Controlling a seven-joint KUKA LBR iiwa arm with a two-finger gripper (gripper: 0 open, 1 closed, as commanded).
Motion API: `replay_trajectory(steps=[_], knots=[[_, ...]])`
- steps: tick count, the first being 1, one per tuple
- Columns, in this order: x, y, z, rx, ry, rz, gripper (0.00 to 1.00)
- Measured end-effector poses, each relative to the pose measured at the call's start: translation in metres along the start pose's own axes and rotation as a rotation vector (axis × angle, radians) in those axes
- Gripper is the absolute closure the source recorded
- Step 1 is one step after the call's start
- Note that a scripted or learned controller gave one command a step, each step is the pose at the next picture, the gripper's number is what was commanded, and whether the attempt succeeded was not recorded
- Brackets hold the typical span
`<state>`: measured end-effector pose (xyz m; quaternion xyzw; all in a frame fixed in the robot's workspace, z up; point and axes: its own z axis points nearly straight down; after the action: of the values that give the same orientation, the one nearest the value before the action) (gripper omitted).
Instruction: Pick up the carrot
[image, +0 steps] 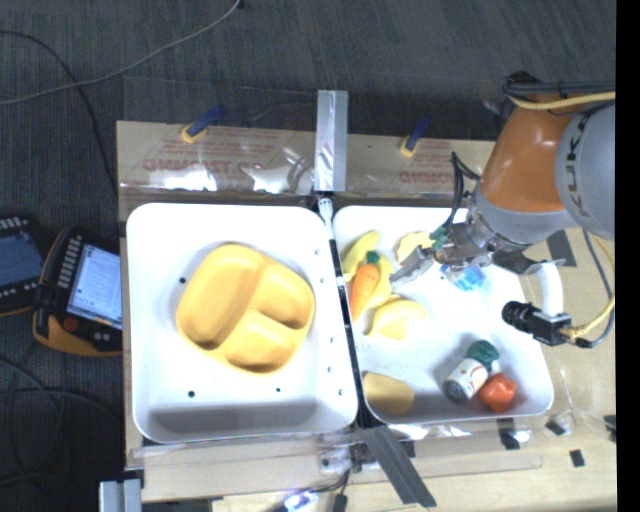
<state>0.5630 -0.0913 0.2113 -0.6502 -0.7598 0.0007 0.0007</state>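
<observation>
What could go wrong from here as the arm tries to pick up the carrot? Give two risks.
1. The carrot lies against the banana and a pale yellow piece, so the gripper may nudge or catch a neighbour instead.
2. The carrot sits close to the right bin's left wall, leaving little room on that side, so a grasp might slip.

Orange carrot (366, 283) upright-ish, right bin's left edge.

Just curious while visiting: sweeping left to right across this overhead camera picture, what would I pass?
Handheld controller → yellow divided plate → carrot → gripper → small can with green top → tomato → orange-banded arm.
</observation>
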Motion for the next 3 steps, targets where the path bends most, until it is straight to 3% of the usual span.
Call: replay_trajectory(steps=[1, 2, 3], knots=[[0.070, -0.013, 0.029, 0.002, 0.000, -0.055, 0.00], [0.011, 0.013, 0.028, 0.001, -0.001, 0.085, 0.00], [-0.011, -0.008, 0.121, -0.013, -0.002, 0.018, 0.00]])
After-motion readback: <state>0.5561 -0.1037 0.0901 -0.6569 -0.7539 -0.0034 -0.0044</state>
